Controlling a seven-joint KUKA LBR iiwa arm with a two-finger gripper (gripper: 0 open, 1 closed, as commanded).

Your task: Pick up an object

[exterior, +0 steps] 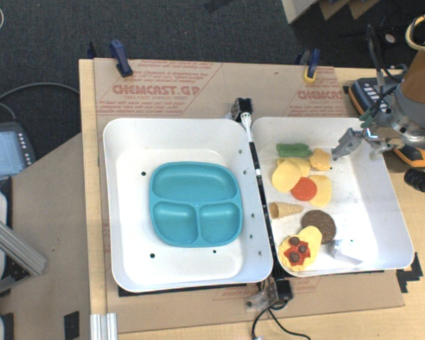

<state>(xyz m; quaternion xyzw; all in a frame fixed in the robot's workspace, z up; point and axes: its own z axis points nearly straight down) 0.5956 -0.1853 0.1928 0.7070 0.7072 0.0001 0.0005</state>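
The task looks barely begun: nothing is lifted, and every item lies on the floor of the right bin (pixel 382 190). The arm (pixel 411 105) reaches in from the right, and its claw (pixel 343 147) sits over the far part of that bin, just right of a small yellow piece (pixel 320 161); whether it touches that piece cannot be told. How the claw stands is also beyond telling at this size, and nothing shows gripped in it. The candidates cluster toward the bin's left side: a green piece (pixel 293 149) farthest, then yellow rounds (pixel 289 175), a red disc (pixel 304 188), a cone (pixel 286 209), a brown cookie (pixel 319 224) and, nearest, a yellow piece topped with red berries (pixel 299 252). The left bin (pixel 120 190) holds a teal divided plate (pixel 195 203). Both bins rest on the worktop (pixel 198 83). What is left, by my reading, is the whole pick: descend, close, lift.
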